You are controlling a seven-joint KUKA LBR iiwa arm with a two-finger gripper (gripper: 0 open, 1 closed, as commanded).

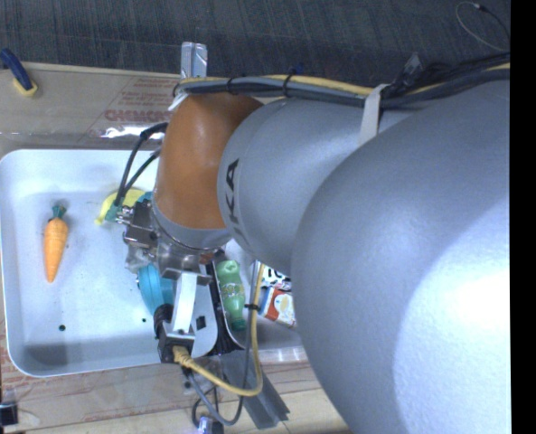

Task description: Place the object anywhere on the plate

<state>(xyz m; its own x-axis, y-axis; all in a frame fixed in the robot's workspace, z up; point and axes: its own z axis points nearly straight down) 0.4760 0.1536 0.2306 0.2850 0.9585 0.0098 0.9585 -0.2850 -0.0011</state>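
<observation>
A carrot (55, 247) is lying at the nine o'clock side of the bin (23, 333), its long axis running twelve to six with the green top toward twelve. It is probably the object, and it is sitting well apart at about nine o'clock from the gripper (148, 242). The gripper is hanging just beside a yellow item (114, 204), and the arm (385, 242) is hiding its grip, so its state cannot be told. A blue rim (150, 289), probably the plate, is peeking out at the gripper's six o'clock. The white floor between is lying open.

Letters "KA" (231, 188) on grey arm (367, 242); red print (145, 114) on cardboard (69, 93) unreadable.
</observation>
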